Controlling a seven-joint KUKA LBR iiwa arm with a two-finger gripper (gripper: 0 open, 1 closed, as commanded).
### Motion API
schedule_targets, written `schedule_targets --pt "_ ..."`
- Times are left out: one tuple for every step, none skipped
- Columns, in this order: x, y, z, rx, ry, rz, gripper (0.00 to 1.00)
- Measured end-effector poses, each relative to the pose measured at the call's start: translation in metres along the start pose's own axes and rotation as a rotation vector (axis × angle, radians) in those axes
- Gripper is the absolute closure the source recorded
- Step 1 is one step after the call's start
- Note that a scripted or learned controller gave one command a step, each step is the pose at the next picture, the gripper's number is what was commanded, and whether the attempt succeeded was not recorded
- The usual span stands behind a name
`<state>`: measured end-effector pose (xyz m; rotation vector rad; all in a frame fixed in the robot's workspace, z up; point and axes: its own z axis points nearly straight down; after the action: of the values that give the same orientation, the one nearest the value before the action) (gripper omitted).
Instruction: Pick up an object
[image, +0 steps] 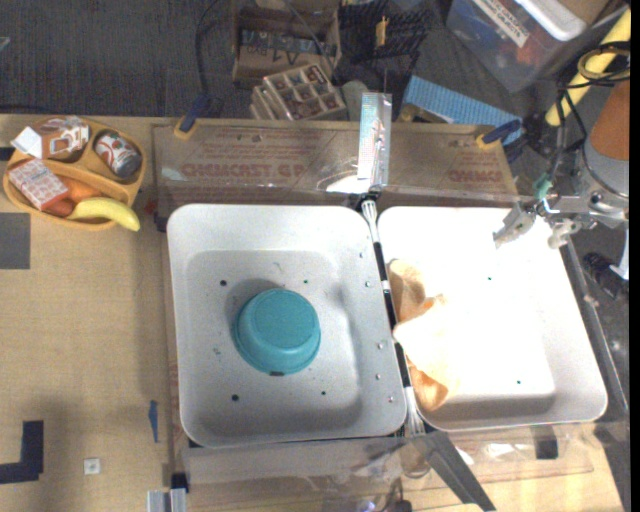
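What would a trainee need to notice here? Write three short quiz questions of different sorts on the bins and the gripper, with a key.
1. True or false: the upside-down teal plastic bowl lies in the left shallow white bin.
2. Multiple choice: where does the crumpled tan cloth lie in the right shallow white bin? A) along its left wall B) at its far right corner C) in its middle
3. Fill in: the grey metal gripper hangs over the right bin's ____ right corner.

Key: 1 true; 2 A; 3 far.
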<state>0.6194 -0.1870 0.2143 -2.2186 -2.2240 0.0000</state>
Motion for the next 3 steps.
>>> schedule_targets --pt "0.064 0.016 0.127 -0.005 -0.001 0.125 0.00" --pt "0.013 -0.003 0.045 -0.002 -0.002 0.077 0.00" --pt "0.097 0.010 0.086 0.001 0.000 -0.026 0.00"
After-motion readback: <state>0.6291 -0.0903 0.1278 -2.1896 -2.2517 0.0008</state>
